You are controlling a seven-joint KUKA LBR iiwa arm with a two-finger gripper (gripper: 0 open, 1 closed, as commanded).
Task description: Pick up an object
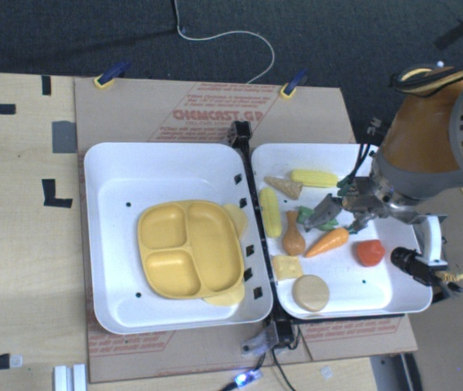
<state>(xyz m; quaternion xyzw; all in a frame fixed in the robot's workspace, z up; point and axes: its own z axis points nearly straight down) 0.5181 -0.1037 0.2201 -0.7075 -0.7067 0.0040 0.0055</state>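
Observation:
The right bin [394,300] holds several toy foods: a yellow corn cob [316,177], a tan cone [285,187], a long yellow piece [270,212], a brown pear-shaped piece [294,237], an orange carrot [329,241], a red tomato [369,252], a yellow square [288,267] and a beige round piece [311,292]. My gripper [324,213] hangs over the middle of this bin, just above the carrot and right of the brown piece. Nothing shows as lifted with it.
The left bin [109,177] carries a yellow divided plate [190,247] lying on a pale yellow sheet. The grey and orange arm [426,145] reaches in over the right bin's far right side. A white cable [231,35] trails behind the bins.

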